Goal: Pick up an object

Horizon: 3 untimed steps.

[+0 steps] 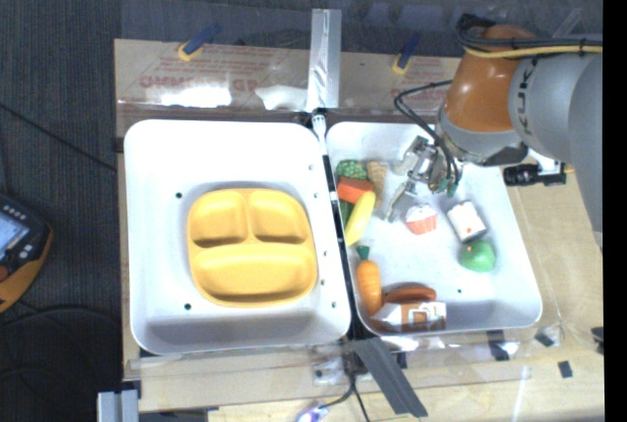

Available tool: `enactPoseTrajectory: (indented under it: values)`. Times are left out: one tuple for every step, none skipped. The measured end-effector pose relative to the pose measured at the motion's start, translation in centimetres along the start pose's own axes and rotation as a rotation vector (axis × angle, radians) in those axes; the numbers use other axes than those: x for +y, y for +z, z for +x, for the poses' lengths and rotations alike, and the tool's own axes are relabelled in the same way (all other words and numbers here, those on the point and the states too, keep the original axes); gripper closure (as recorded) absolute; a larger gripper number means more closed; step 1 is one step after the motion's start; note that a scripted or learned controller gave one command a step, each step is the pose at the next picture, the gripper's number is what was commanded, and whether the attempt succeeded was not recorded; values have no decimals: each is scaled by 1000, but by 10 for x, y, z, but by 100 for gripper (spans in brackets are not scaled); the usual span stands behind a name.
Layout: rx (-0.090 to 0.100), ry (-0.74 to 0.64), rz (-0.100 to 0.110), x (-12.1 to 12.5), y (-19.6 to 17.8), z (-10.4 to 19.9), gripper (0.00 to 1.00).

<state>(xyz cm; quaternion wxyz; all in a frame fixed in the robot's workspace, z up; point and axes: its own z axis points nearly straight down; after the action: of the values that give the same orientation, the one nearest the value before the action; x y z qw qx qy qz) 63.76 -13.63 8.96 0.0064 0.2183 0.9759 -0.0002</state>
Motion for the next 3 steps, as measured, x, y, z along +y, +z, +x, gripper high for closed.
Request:
enactPoseTrajectory:
  values:
    - [0, 187, 0, 13, -1, 25, 0]
    - [-6, 185, 0, 14, -12, 23, 100]
    - [-6, 185, 0, 14, -12, 23, 0]
